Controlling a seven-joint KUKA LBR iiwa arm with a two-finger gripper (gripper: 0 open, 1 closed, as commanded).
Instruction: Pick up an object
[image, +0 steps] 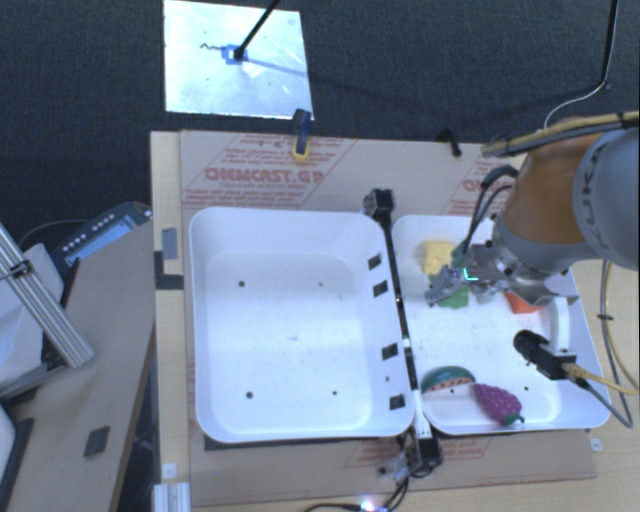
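Tool (447, 288) low in right bin (560, 410), over green piece (457, 297) beside yellow block (436, 256); grip state cannot tell. Melon slice (447, 379) and grapes (497, 401) near front wall. Risk: crowded pieces, tool may nudge yellow block and close on nothing.

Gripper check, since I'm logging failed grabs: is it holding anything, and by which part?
It cannot be told. The gripper sits low in the right bin, right at a green object beside the yellow one, but no hold is visible.
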